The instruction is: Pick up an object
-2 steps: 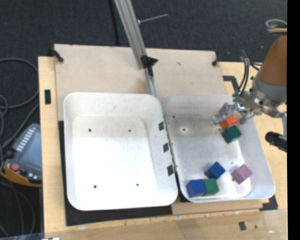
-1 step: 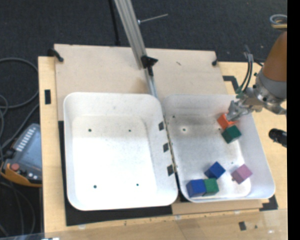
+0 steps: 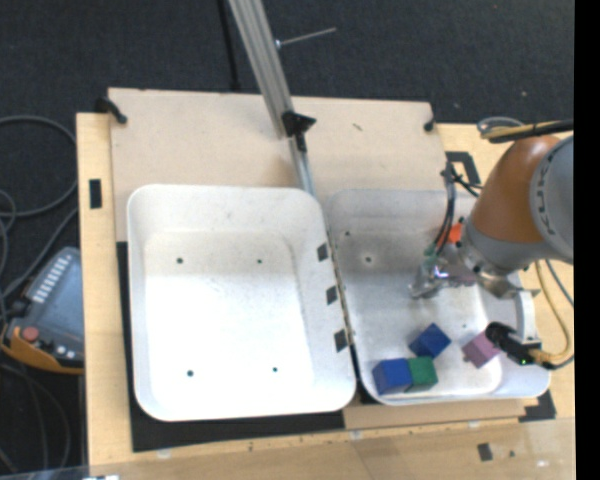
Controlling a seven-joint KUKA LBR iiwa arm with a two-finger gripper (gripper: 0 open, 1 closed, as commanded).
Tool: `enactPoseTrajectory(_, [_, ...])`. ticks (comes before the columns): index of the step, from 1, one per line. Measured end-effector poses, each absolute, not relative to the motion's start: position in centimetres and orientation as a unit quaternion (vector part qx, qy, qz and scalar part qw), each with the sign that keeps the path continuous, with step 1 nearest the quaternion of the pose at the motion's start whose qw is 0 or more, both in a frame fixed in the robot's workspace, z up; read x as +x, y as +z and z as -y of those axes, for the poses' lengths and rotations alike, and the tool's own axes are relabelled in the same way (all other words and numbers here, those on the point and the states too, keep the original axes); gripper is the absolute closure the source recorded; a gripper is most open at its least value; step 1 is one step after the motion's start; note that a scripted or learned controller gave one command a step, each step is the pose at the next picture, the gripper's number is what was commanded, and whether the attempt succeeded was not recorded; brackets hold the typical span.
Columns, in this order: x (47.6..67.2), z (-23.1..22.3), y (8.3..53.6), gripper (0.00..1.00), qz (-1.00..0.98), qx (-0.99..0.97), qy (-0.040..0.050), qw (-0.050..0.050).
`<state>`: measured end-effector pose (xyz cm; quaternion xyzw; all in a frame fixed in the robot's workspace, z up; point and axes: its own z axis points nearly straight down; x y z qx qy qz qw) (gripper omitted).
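The tool (image 3: 427,280) hangs over the right bin (image 3: 380,238), its state impossible to tell; two blue blocks (image 3: 430,341), a green block (image 3: 422,372) and a purple block (image 3: 479,350) cluster near the bin's front.

Dark carpeted floor (image 3: 100,28), tan wooden bench (image 3: 210,138), slanted aluminium rail (image 3: 260,48), loose black cables (image 3: 10,188) at left

We see our single grey arm (image 3: 550,203) reaching in from the right, its orange band (image 3: 505,203) bulging just above the wrist. The wrist points down and leftward, ending in the small metallic two-finger gripper (image 3: 427,283), which sits low and tilted. Dark cables run along the wrist's left side.
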<state>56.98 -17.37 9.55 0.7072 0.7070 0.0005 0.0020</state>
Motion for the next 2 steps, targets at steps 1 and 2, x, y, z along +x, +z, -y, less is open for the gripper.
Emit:
enactPoseTrajectory(1, [55.86,14.49,9.86,1.00,-0.708,0.706,0.0009,0.003])
enactPoseTrajectory(2, [55.82,14.56,9.75,0.00,-0.706,0.708,0.0010,0.002])
